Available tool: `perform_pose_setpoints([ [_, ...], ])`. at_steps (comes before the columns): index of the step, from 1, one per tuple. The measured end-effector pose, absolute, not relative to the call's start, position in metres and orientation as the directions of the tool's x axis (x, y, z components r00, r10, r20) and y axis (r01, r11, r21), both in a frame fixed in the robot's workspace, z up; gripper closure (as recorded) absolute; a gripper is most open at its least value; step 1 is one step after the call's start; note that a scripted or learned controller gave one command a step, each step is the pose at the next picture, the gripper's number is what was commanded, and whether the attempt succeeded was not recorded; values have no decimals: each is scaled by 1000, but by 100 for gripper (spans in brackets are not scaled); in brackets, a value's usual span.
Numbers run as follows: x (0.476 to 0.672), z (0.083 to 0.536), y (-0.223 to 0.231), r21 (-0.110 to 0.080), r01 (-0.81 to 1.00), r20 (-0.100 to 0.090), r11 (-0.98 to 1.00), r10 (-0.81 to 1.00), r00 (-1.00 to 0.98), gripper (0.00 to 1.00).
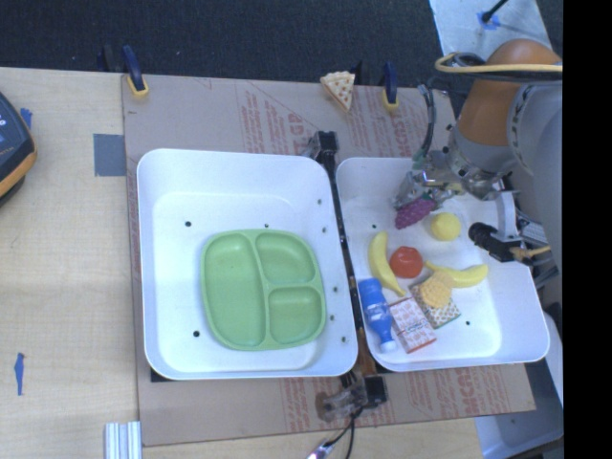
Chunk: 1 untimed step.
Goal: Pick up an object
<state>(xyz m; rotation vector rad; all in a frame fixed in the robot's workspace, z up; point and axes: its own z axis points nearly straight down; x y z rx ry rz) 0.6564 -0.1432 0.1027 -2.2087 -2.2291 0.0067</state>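
My end effector [421, 187] sits low in the far part of the right bin [512, 347], directly over the purple grapes [413, 212] and apparently touching them. I cannot tell how far it is open or whether it grips them. Just beside the grapes lies a yellow lemon [445, 226]; nearer are a red tomato [406, 261] and two bananas [382, 264]. The left bin [172, 185] holds a green divided plate [262, 288].

Gripper [424, 187] low in right bin [516, 338], at the purple grapes [413, 212] — grasp unclear, possibly touching. Nearby: lemon [445, 226], tomato [406, 261], 2 bananas [382, 262] — left bin [167, 256] holds green tray [262, 289].
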Motion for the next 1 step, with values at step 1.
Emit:
perform_pose_setpoints([
  [1,640,193,-80,-1,1000,0,5,1000,-5,100],
])
